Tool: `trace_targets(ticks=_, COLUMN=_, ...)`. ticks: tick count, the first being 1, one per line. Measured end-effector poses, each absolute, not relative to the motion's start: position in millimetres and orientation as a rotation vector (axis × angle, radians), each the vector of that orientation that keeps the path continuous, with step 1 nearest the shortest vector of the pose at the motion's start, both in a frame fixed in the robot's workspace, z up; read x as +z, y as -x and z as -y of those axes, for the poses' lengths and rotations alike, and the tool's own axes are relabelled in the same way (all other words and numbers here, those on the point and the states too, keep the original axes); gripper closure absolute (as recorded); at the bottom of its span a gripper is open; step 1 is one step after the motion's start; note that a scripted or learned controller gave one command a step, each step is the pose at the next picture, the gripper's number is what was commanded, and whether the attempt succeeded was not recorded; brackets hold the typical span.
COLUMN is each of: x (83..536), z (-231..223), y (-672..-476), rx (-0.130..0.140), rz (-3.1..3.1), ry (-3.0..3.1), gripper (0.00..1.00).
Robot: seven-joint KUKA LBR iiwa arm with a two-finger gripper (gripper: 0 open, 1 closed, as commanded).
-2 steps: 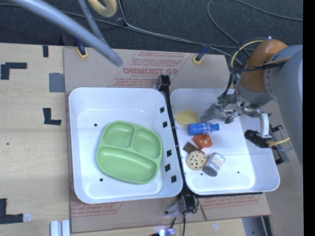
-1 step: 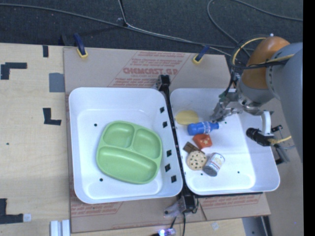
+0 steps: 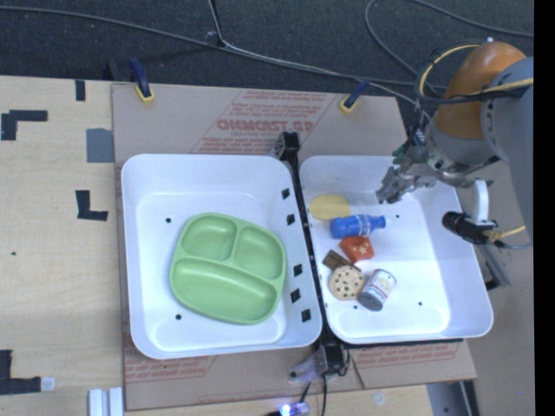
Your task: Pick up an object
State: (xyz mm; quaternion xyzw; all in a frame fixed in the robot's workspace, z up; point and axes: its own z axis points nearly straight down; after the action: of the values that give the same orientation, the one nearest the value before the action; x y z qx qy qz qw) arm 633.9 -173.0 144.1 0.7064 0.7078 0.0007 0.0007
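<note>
Tin-bodied, the small can (image 3: 376,289) nearest the camera looks light, stiff and slippery, best pinched across its sides, just right of the cookie (image 3: 345,282), while beyond it the gripper (image 3: 388,191) hovers, its opening impossible to tell.

Two bins sit side by side at mid-frame. The left bin (image 3: 139,232) holds a divided plate (image 3: 228,268). The right bin (image 3: 451,293) holds a cluster near its left wall — a lemon (image 3: 329,206) uppermost, a bottle (image 3: 356,225) just below it, then a small block (image 3: 357,249), a cookie (image 3: 345,282) and, to its right, a can (image 3: 376,289). The gripper (image 3: 392,189) hangs over that bin's upper part, right of the lemon.
</note>
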Motion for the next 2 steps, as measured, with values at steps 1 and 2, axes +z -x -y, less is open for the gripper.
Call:
trace_targets(ticks=1, x=188, z=168, y=-637.1, rx=0.003, rz=-2.222, ry=-2.217, gripper=1.00)
trace_targets(ticks=2, x=241, z=168, y=-638.2, rx=0.003, rz=-2.220, ry=-2.217, gripper=1.00)
